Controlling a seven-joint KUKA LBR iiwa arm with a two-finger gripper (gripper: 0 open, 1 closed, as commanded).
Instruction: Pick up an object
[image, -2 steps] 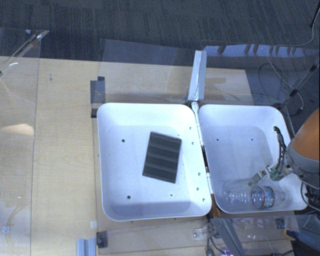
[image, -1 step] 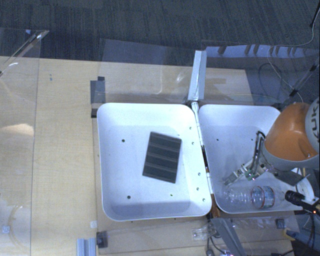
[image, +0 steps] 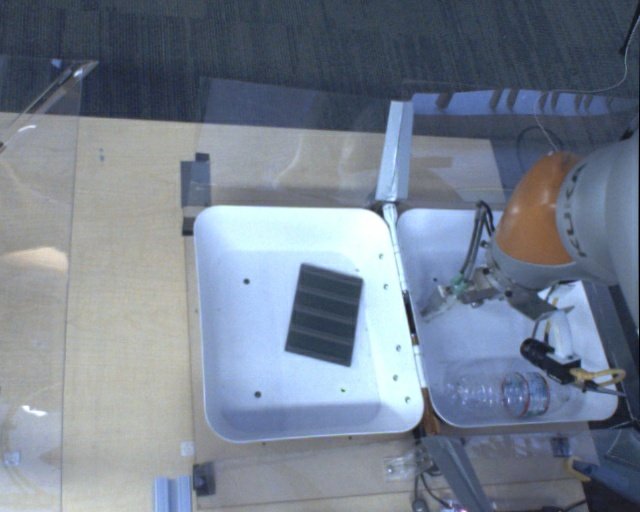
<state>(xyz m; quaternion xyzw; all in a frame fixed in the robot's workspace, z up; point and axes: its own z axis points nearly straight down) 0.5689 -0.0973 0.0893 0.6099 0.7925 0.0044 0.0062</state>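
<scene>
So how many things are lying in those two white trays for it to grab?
2 that I can see: a dark ribbed rectangular pad in the middle of the left bin, and a clear plastic bottle lying near the right bin's front edge. The arm may hide more.

Fixed overhead cam, slanted over bins (image: 300, 222)

Robotics lab: wooden bench (image: 110, 300), clear acrylic guard panels (image: 30, 250), two white bins (image: 225, 235), grey carpet floor (image: 250, 40).
</scene>
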